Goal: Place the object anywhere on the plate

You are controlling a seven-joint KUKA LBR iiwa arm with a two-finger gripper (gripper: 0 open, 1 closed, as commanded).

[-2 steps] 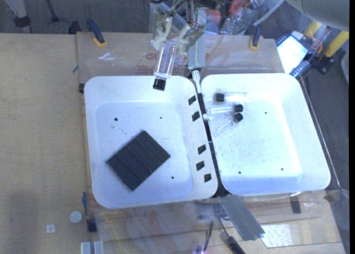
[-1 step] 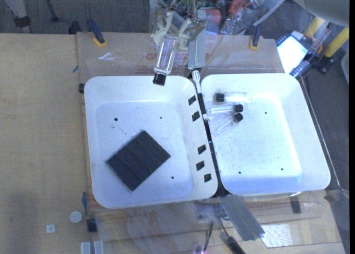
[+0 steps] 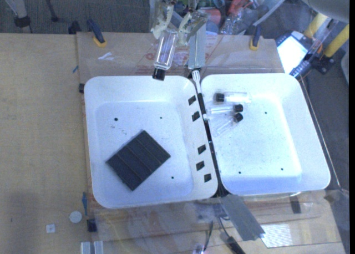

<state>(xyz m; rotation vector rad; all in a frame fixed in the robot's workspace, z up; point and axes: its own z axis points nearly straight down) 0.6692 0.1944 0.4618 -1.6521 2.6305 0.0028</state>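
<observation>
A dark grey square plate [image 3: 138, 159] lies flat in the left bin [image 3: 100, 95], towards its front left. My gripper [image 3: 177, 34] hangs high above the back rim between the two bins. A clear vial with a black cap [image 3: 164, 53] hangs from it, cap end down, over the left bin's back edge. The vial's upper end sits between the pale fingers, so the gripper is shut on it. A long grey finger [image 3: 195, 53] points down beside the vial. The vial is well behind the plate and above it.
The right bin [image 3: 288, 136] holds several more clear vials with black caps [image 3: 228, 106] near its back left. Black clips [image 3: 199, 136] line the divide between the bins. Cables and clutter crowd the bench behind the gripper.
</observation>
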